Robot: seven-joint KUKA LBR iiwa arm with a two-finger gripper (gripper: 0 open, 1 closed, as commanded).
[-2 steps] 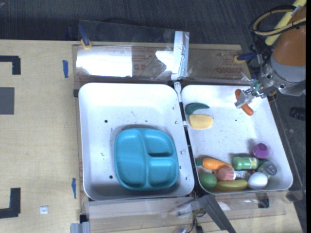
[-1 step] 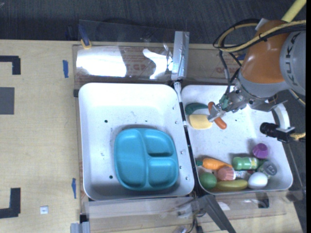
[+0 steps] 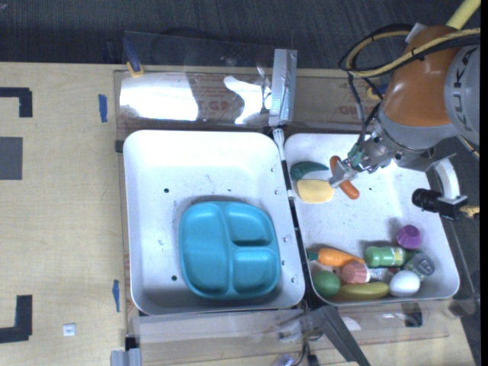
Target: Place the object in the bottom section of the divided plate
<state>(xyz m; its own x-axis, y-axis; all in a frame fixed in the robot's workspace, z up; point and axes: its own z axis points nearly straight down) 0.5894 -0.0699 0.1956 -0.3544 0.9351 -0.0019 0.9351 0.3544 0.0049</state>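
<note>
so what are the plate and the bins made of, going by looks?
Plate: looks like moulded plastic, plain turquoise with a smooth semi-matte finish; soft rounded dividers and rim, faint sheen. Melamine is possible.
Bins: left bin and right bin look like white plastic trays, possibly coated metal; smooth rounded corners, dull surface with dark specks and scuffs. Can't tell which for sure.
</note>
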